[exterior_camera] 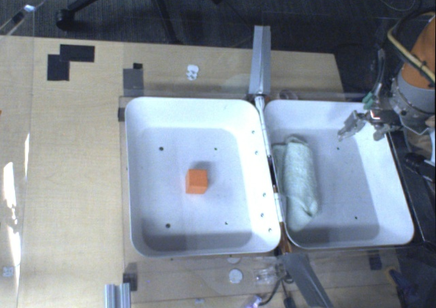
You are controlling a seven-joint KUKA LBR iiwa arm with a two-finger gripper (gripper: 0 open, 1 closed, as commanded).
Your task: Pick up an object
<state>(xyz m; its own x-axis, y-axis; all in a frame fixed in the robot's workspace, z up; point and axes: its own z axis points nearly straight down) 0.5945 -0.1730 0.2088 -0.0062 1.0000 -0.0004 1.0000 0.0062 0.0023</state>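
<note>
A: Start at the far left. What is in the left bin (146,163)?

B: One orange cube (197,181), sitting flat near the middle of that bin's floor. From the fingers it is far off to the left and lower in the view, past the divider between the two bins. It looks much the same from every side, so it sets no preferred approach angle.

A: And across the divider?

B: A rolled pale cloth (300,176) lies in the right bin (368,228), pressed against its left wall. Its long axis runs up and down the view, roughly parallel to the divider. It is left of the fingers and a little lower in the view, much nearer than the cube.

A: Where are the fingers?

B: The gripper (363,125) hangs over the upper right corner of the right bin, by the rim. The two fingers stand apart with nothing between them, one reaching left and one pointing down.

A: So what does the coming move depend on?

B: My judgement is that the cloth is the closer candidate: a short shift left and down the view. The fingers would probably need to close across the roll, not along it. The cube would mean crossing the divider into the other bin.
</note>
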